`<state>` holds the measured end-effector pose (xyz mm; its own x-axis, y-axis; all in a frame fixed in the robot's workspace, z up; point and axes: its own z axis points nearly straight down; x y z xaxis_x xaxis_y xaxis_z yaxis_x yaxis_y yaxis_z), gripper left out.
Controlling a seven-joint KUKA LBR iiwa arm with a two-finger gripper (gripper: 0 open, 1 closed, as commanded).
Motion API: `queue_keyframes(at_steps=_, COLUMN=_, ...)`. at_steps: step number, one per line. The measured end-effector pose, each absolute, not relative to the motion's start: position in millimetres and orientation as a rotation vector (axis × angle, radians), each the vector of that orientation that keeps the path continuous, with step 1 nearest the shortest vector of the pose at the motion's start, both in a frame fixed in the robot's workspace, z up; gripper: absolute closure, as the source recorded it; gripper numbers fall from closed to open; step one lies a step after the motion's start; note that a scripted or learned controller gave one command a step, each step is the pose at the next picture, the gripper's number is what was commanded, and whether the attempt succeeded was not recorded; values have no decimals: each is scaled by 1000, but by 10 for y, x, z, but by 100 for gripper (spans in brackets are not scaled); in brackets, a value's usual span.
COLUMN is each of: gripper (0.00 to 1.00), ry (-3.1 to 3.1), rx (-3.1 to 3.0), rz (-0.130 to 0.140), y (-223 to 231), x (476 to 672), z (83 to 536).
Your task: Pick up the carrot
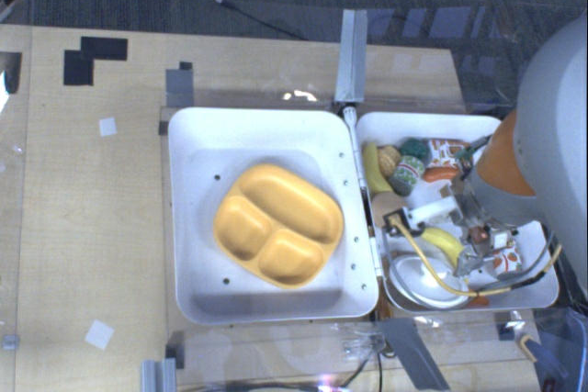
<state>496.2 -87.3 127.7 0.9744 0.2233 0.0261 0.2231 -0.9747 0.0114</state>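
A small orange-red piece that looks like the carrot [442, 170] lies at the back of the right bin [432, 126], against a printed carton [446, 151]. My gripper [471, 245] is low in the right half of that bin, in front of the carrot and a little to its right. It hangs over a yellow banana [442, 243] and a white packet [503, 260]. The grey arm with its orange band [507, 165] covers the bin's right side. Nothing can be made out in the gripper's grasp.
Next to the carrot stand a green can [411, 170], a tan item [390, 160] and a yellow item [374, 170]. A metal bowl [415, 282] sits front left in the right bin. The left bin [197, 142] holds a yellow divided tray [277, 223].
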Motion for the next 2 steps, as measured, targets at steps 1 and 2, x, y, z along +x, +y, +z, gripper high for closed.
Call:
queue_keyframes(at_steps=1, gripper=100, ry=367, rx=3113, rz=44, y=-863, x=4976, z=1377)
queue_keyframes(at_steps=2, gripper=100, ry=781, rx=3034, rz=51, y=-1272, x=4974, z=997)
